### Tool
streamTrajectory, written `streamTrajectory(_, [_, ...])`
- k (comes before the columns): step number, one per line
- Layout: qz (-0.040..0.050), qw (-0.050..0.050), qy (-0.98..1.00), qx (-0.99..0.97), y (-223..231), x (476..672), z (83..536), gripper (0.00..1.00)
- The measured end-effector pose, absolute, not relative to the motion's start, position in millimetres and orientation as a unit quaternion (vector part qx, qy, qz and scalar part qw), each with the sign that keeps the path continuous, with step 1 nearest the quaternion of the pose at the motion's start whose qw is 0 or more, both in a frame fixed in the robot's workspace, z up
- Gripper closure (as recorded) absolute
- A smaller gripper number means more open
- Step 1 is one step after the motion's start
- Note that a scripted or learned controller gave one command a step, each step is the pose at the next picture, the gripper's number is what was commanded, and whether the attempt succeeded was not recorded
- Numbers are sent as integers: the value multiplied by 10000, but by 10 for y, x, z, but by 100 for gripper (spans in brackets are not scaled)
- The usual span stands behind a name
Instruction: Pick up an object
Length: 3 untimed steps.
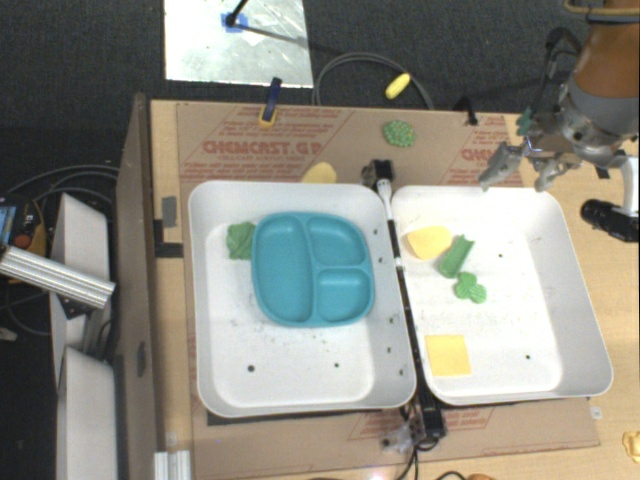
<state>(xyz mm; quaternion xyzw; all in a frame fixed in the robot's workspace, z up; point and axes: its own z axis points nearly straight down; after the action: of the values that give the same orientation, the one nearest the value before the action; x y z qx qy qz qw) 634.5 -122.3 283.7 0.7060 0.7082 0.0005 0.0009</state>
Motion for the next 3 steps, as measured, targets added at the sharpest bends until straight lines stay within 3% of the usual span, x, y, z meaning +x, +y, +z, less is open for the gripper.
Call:
streamTrajectory(1, [-34, -51, 7075, 7067, -1157, 6185, 1283, 0])
streamTrajectory(2, [9, 15, 7092, 7050, -1057, 6414, 835, 0])
streamTrajectory(3, [-9, -7, 7071, 7071, -1215, 6062, 842, 0])
